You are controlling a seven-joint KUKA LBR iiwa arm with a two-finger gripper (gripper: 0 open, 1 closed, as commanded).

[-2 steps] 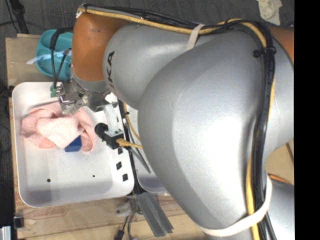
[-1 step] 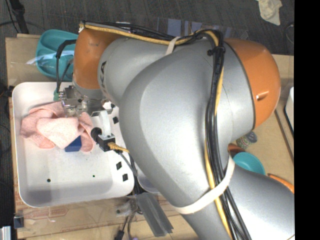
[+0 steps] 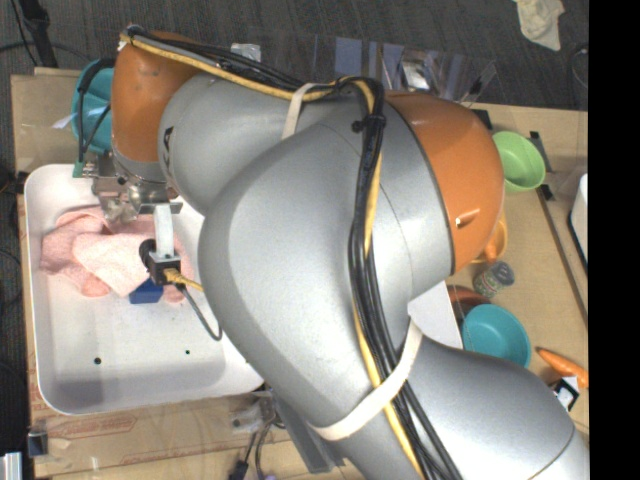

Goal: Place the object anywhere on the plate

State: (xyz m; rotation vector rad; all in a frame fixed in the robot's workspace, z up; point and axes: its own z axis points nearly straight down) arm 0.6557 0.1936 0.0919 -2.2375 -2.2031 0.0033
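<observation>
Claw hung over pink soft item in left bin, small blue block at its right edge. Claw open or clamped: couldn't tell. Placement step judged pending.

I am logging a green bowl sitting by the bench's far right edge. A teal bowl is resting nearer the right front corner, a small grey jar standing just behind it. A pale crumpled cloth is lying on the floor beyond.
</observation>
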